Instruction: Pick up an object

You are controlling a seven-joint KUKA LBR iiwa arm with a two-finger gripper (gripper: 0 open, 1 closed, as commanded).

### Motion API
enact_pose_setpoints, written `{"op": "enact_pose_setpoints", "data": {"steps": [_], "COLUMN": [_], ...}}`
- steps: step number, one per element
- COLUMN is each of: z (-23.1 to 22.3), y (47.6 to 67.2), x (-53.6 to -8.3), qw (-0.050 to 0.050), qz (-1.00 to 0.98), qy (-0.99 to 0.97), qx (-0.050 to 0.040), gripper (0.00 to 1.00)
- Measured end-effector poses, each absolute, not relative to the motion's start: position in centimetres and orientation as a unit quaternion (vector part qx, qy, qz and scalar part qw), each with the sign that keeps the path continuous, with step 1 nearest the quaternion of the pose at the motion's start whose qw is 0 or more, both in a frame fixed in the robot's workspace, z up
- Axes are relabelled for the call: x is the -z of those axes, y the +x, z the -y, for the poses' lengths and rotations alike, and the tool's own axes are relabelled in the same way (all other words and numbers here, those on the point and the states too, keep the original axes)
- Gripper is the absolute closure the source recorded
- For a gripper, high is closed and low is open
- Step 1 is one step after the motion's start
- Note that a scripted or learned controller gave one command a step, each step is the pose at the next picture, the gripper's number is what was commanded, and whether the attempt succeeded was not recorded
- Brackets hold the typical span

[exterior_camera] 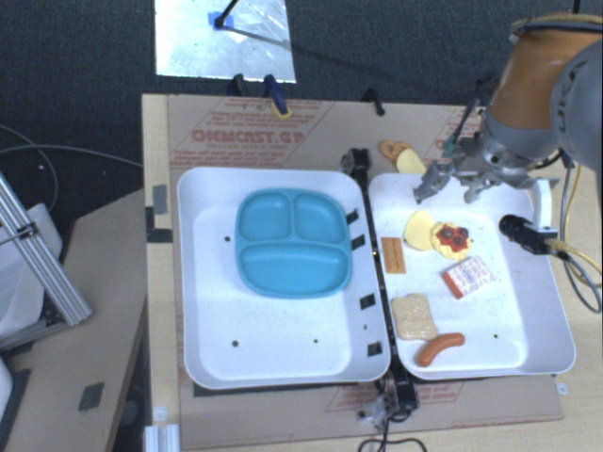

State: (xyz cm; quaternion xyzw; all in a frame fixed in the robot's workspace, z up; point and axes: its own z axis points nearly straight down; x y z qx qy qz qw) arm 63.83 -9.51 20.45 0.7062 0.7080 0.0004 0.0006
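Grey gripper (450, 185) is held with jaws spread wide, gripping nothing, at 12 o'clock from the yellow piece (419, 227) in the right bin (537, 299).

At the upper right of the frame, the robot arm (556, 73) shows a rounded grey casing with a broad orange band. Below it, a grey metal gripper (450, 183) ends in two dark-tipped fingers, with thin cables alongside.
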Motion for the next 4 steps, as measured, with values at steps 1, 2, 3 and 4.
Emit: {"op": "enact_pose_setpoints", "data": {"steps": [1, 2, 3, 4], "z": [11.0, 9.5, 8.3, 1.5], "y": [57.4, 49.9, 51.8, 54.5], "x": [-7.8, -8.4, -8.4, -19.1], "qw": [-0.003, -0.003, 0.0, 0.004], "qz": [-0.706, -0.707, -0.709, -0.711], "qy": [0.708, 0.707, 0.705, 0.703], "qx": [0.0021, 0.0013, -0.0008, -0.005], "gripper": [0.0, 0.0, 0.0, 0.0]}}
